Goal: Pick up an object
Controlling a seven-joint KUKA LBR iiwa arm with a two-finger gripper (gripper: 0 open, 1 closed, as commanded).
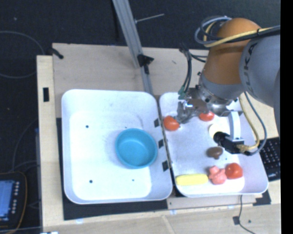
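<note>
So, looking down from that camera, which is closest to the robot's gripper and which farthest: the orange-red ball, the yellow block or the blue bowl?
1. Round orange-red ball: right beside the gripper, at the right bin's left edge.
2. Flat yellow block: along that bin's near edge.
3. Round blue plastic bowl: in the left bin.

The block and bowl are nearly too close to call.

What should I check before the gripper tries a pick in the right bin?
1. Gripper over the right bin: ok.
2. Target close by: ok, an orange-red ball lies just beside it.
3. Object between fingers: cannot tell.
4. Ball clear of the bin wall: not ok, it sits near the left wall.
5. Other items apart: ok, yellow piece, pink toy and brown piece lie toward the near edge.
</note>
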